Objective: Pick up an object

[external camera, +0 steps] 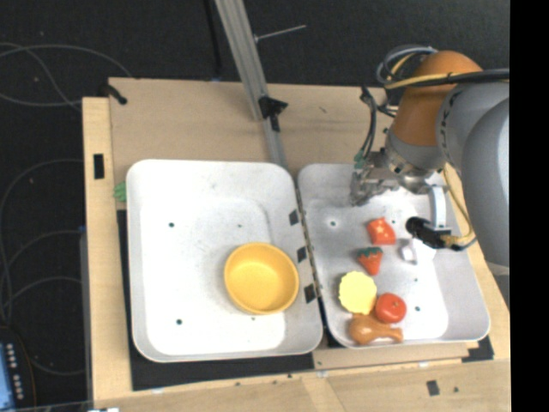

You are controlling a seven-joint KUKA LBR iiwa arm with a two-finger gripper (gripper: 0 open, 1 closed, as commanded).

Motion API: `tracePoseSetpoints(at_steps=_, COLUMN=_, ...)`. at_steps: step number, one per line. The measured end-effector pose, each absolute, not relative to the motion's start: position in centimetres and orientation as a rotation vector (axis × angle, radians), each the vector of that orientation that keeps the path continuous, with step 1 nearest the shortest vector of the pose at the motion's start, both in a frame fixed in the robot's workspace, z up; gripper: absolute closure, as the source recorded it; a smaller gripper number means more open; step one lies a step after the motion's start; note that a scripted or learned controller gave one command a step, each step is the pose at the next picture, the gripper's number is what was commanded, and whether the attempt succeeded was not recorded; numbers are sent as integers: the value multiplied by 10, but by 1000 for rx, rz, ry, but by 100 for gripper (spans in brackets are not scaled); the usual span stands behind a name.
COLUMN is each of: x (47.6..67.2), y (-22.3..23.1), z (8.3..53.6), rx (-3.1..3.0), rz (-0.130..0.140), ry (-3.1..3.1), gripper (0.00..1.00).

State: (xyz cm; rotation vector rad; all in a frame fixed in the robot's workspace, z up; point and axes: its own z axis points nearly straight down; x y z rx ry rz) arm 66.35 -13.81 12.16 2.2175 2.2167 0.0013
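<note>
Two shallow white bins sit side by side on my bench (189,118). The left bin (171,196) holds one thing, a yellow bowl (261,277), standing upright toward the bin's near right corner. The right bin (455,303) holds several small things, all gathered in its middle and near part. There is a red block (382,230), and just nearer the camera a red strawberry piece (371,260). Nearer again lies a pale yellow round piece (357,292), with a red tomato (390,307) touching its right side. An orange-brown drumstick piece (373,330) lies by the near wall, just under those two.

My pincer (369,185) hangs over the far left part of the right bin, pointing down. From this angle I cannot tell whether it is released or clenched. The red block is the closest thing to it. It lies on the bin floor near the pincer but apart from it, on the camera's side and slightly to the right. The strawberry piece, yellow piece, tomato and drumstick piece lie farther off the same way.
</note>
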Motion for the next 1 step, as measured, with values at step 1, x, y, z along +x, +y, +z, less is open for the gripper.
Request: tracePoseSetpoints(at_steps=1, x=671, y=-137, z=185, rx=2213, rz=9, ry=2220, gripper=100)
